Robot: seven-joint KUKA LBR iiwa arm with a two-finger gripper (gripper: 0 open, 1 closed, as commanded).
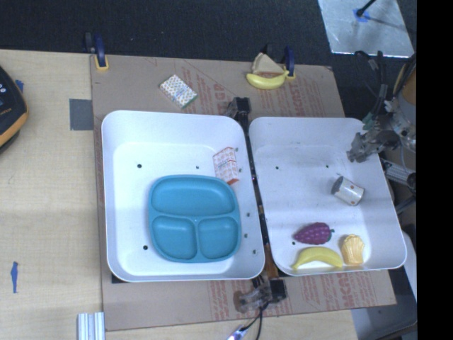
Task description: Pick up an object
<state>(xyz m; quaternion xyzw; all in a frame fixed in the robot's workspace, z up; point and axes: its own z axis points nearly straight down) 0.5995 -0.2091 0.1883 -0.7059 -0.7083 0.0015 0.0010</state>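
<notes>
A small silver can (347,190) is seen lying on its side in the right bin (297,147), toward that bin's right wall; no writing can be read on it. The gripper (361,149) is found just above and to the right of the can, near the bin's upper right rim, apart from the can and with nothing seen between its fingers (whether they are spread or closed cannot be told). The arm is seen only as dark wrist hardware entering from the right edge. Along the same bin's near edge, purple grapes (313,233), a yellow banana (318,258) and a yellow corn cob (352,249) are set close together. In the left bin (124,137), a blue divided tray (194,217) is laid, with a small red-and-white carton (226,165) just beyond its far right corner; its print is too small to be read.
</notes>
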